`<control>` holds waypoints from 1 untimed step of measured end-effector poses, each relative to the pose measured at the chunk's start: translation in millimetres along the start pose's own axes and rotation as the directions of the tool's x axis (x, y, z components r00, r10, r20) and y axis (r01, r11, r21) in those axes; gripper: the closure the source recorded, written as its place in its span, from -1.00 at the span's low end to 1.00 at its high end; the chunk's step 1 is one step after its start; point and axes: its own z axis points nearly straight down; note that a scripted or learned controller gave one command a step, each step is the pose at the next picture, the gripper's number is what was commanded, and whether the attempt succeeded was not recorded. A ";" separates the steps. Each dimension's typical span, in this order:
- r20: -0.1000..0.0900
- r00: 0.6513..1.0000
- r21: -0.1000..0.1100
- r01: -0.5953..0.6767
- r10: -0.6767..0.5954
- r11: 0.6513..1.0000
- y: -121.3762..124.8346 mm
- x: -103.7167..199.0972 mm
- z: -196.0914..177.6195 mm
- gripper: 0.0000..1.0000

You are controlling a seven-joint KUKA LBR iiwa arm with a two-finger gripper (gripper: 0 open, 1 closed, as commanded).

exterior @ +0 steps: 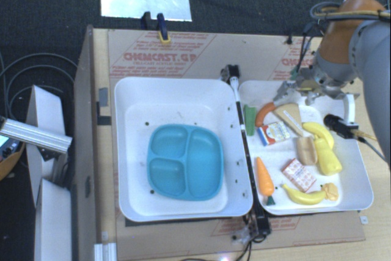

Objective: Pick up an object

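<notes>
Overhead, the arm (360, 40) reaches in from the right and bends down over the far end of the right bin (360, 195). Its gripper (300, 90) hangs low above the toy food at that end, close to a curved orange piece (265, 112) and a tan wedge (288, 114). Whether the gripper is open or closed cannot be told from this angle, and nothing can be seen held in it.

All the candidates for picking lie crowded in the right bin: a green stick (249, 119) along the divider, a small printed packet (276, 132), a carrot (264, 176), a red-and-white carton (299, 175), a yellow banana (303, 195) at the near edge, and two more yellow pieces (325, 145) by the right wall. Several touch or overlap, which probably makes a clean grasp harder.

By contrast, the left bin (131, 150) holds one blue divided plate (184, 161), lying flat near its middle. I judge the arm to be at the approach stage, with the pick not yet made; the nearest targets are the orange piece and the tan wedge.
</notes>
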 end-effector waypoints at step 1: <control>0.008 1.000 -0.003 0.000 0.000 1.000 -52.1 55.6 42.0 -1.00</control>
